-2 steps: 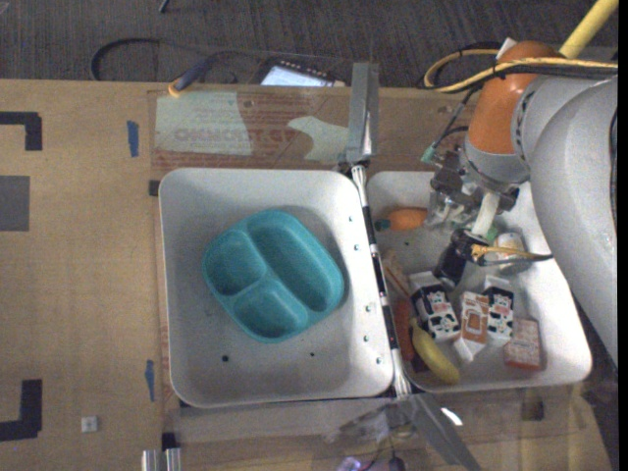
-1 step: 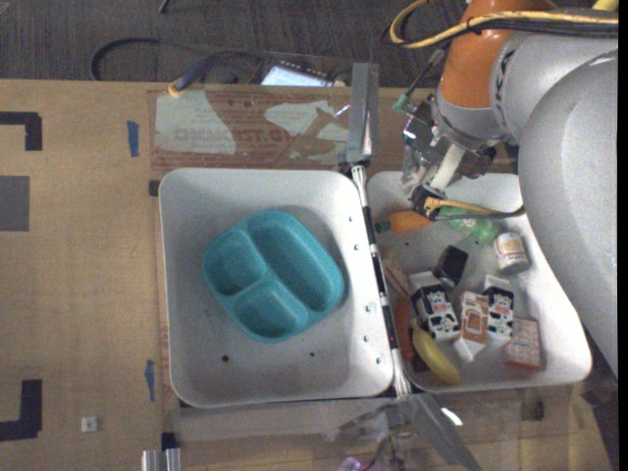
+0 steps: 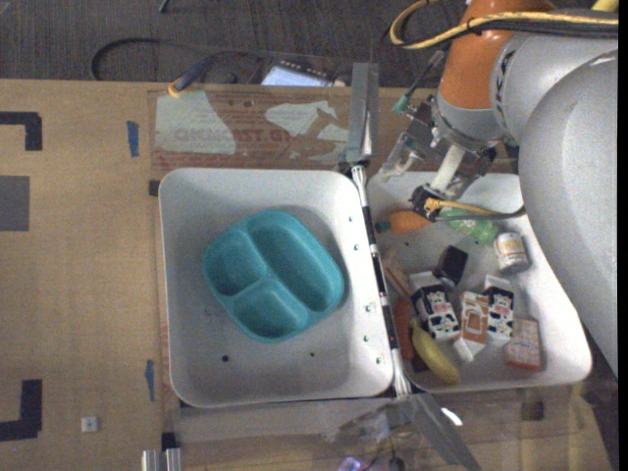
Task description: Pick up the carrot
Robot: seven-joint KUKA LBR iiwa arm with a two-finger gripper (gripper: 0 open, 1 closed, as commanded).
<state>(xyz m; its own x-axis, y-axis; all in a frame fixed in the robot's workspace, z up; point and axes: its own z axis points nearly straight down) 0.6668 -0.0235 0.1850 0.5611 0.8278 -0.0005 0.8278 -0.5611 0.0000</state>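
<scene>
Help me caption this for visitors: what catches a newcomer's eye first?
The teal divided plate in the left bin stands out first. Next, the grey arm with its orange band reaches over the right bin, where the carrot lies near small cartons and a banana.

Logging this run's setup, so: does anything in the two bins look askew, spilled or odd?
Only the teal plate: it sits diagonal to the walls of the left bin. In the right bin the carrot, banana and cartons lie jumbled, but nothing looks spilled or broken.
</scene>
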